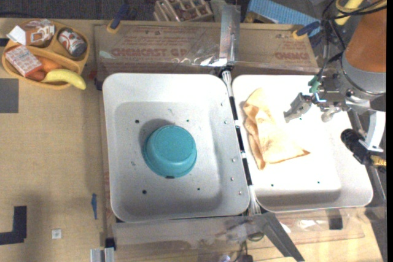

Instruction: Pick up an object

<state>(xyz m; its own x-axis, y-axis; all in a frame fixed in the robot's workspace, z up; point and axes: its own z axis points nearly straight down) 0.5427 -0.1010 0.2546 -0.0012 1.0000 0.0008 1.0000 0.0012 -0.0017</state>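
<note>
We see two white bins side by side on the bench [49, 156]; the left bin [123, 101] holds a teal bowl [171, 150], set upside down near its middle; the right bin [331, 187] holds a crumpled yellow-orange cloth [267, 135], lying against its left wall and reaching toward the middle of the floor. The arm [368, 52] comes in from the right, and its pincer [310, 106] hangs over the right bin, just right of the cloth's upper part; we see nothing between its fingers, yet we cannot tell whether they stand apart or closed, nor whether the pincer touches the cloth. At the far left of the bench sits an orange tray [37, 73] with a banana [66, 77] and small packets; behind the bins runs a cardboard wall [159, 52].
</note>
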